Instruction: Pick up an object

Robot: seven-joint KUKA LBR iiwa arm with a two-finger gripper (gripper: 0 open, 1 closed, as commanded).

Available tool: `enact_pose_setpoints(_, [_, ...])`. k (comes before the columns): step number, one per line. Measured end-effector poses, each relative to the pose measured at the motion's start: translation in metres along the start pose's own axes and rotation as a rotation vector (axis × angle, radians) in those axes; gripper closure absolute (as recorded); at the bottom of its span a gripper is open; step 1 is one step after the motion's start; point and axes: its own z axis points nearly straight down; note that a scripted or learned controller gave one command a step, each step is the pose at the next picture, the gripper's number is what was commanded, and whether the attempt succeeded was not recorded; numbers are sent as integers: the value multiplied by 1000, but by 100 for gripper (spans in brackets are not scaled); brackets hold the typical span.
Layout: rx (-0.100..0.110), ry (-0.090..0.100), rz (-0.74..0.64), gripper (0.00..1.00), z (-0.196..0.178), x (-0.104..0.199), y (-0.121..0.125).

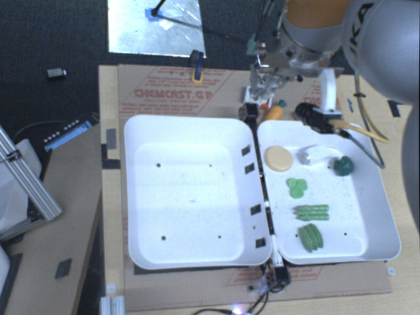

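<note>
Gripper hangs above the right bin's far-left corner, beside an orange carrot-like piece; whether it grips anything cannot be told. Candidate objects, including the tan disc, lie inside that bin.

Evenly and fairly brightly lit from above, with soft, faint shadows. Near-overexposed whites across both bins, washing out the rims. Strong glare on the shiny metal sheet at the top, streaked white. Dark, low-detail carpet around the bench. Slight overall softness and a grainy, compressed look; small items in the right bin blurred at their outlines. Arm at upper right large, close and out of focus, with a bright sheen along its grey casing.
</note>
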Motion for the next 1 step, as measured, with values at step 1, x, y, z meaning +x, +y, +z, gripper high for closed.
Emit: enact_pose_setpoints(1, [25, -5, 9, 100, 33, 1, -52])
